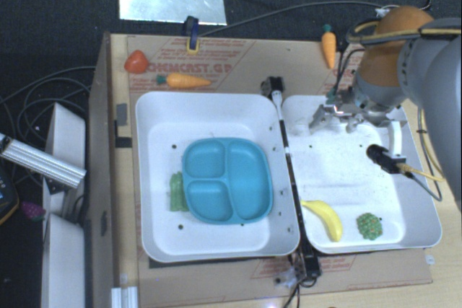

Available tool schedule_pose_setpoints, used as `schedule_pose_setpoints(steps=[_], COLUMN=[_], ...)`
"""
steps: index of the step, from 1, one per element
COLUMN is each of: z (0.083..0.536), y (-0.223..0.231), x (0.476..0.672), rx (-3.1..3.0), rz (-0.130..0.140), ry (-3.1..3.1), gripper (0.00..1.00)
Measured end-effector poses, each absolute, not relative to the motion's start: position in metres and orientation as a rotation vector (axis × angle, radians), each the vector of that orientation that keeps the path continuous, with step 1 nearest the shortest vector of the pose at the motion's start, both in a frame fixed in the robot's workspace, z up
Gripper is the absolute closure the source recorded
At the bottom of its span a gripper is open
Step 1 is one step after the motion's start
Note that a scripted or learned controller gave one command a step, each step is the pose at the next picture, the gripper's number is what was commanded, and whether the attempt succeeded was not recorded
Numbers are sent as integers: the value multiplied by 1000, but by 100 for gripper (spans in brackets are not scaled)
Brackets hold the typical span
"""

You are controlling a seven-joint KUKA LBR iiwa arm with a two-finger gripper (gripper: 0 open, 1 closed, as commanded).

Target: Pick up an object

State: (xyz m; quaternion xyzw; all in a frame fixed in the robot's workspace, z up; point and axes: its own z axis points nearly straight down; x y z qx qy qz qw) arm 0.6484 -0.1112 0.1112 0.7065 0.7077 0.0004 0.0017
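In the right bin (404, 227) a yellow banana (325, 218) lies near the front wall, with a small green leafy lump (369, 226) just to its right. My gripper (335, 120) hangs over the far part of this bin, well behind both. Its two grey fingers (318, 119) point down and stand apart, with nothing between them. The left bin (155, 155) holds a blue divided plate (227, 180) and a green piece (176, 192) pressed against the plate's left edge.
On the cardboard behind the bins lie a carrot (188, 81), a red fruit (136, 62) and a second carrot (328, 47). A black cable plug (382, 156) sticks out from the arm over the right bin. A clamp (192, 32) grips the bench's far edge.
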Motion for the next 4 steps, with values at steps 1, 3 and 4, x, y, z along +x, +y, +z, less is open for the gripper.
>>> schedule_pose_setpoints(steps=[1,3,4], z=[84,85,110], y=[-86,-82,-127], x=[635,669,605], rx=[2217,2215,2218], rz=[1,5,0], ry=[2226,2225,2220], gripper=[0,0,0])
